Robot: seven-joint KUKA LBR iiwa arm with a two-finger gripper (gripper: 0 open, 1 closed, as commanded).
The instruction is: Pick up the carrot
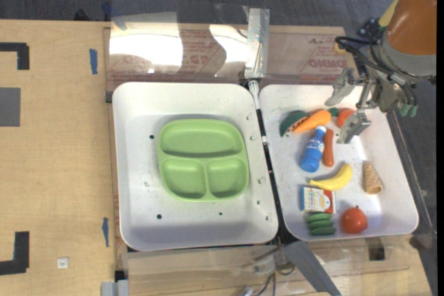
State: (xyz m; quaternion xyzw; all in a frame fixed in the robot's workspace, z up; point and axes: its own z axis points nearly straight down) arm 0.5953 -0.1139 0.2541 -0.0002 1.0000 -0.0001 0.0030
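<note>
The carrot (310,121) is orange with a dark green leafy end. It lies tilted in the upper left of the right bin (402,208), with the green end pointing toward the bin's left wall. My gripper (349,109) hangs over the bin's upper right, just right of the carrot's tip. Its grey fingers (358,127) stand apart, so it is open. A small orange-red piece (345,117) lies below the fingers, and it does not look clamped.
Below the carrot lie a blue bottle (313,150) and an orange-red stick (328,148). Further down are a banana (331,179), a cone (372,178), a small carton (317,199), a green item (320,222) and a tomato (354,219). The left bin (132,149) holds a green divided plate (203,158).
</note>
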